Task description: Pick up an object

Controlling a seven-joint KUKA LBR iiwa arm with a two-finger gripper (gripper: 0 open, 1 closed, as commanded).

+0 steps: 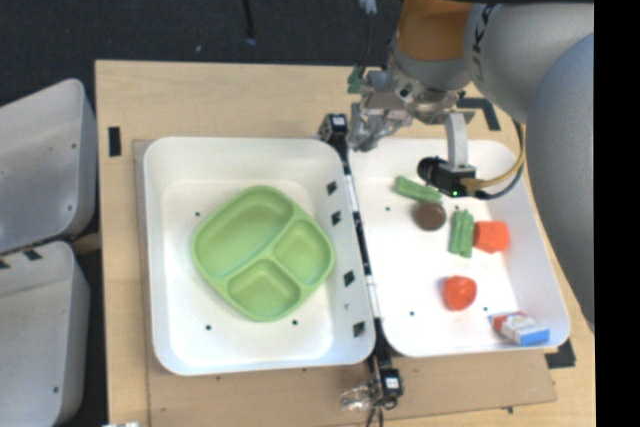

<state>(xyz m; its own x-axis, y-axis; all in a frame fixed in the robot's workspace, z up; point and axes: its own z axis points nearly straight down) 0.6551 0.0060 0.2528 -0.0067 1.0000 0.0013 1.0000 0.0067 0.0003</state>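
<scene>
Nothing lifted: every object I can see lies on a bin floor, so I judge the pick has hardly begun.
My position: my gripper (375, 120) hangs over the far edge of the right bin (400, 310), upper centre-right of the frame, near the divider between the bins.
My fingers: I cannot tell whether they are wide or narrow; nothing shows between them.
Candidates: a green stick (412, 188), a brown round piece (430, 216), a second green piece (461, 233), an orange block (491, 236), a red piece (459, 292) and a small box (518, 328), all centre-right to lower right.
Left bin (165, 315): holds a green divided plate (262, 253).
Still to do: choose one, descend, close, raise.
Nearest choice: the green stick, below and right of me.
</scene>
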